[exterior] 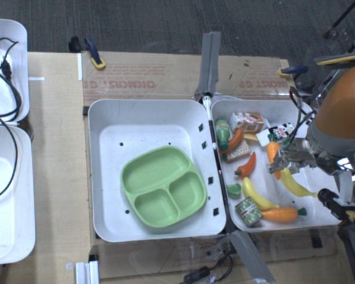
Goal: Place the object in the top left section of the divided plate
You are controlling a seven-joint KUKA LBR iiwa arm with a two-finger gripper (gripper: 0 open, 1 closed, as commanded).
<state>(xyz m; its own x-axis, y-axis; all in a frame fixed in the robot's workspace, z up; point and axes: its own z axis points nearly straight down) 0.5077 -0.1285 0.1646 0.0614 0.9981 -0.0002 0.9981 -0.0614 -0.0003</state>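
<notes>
The gripper (282, 161) hangs low over the right bin (272, 102), right among the toy food, and whether it is apart, together or clamped on anything cannot be told from this angle.

Under and around it sits the pile: a small orange carrot (273, 152) just at its upper left, a yellow banana (294, 183) touching its lower side, a second banana (258, 195) further left, a big carrot (281, 214) along the near wall, a red-orange pepper (247, 165) (curled, mid-bin), and a printed box (249, 122) at the far wall. Over in the left bin (100, 158) the green divided plate (163, 186) lies flat and tilted in its frame, all three sections bare, well apart from the arm (340, 108).
</notes>
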